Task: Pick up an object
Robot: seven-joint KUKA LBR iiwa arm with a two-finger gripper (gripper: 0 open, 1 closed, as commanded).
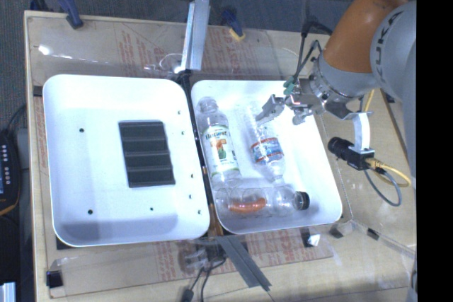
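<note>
Approach step | gripper (287,109) hangs open with nothing between its fingers, at 1 o'clock over the right bin (325,173) | nearest bottle (265,145) lies at 7 o'clock of it | next we judge: descend, straddle, close.

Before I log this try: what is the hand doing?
Hand: open over the right bin, holding nothing.
</note>
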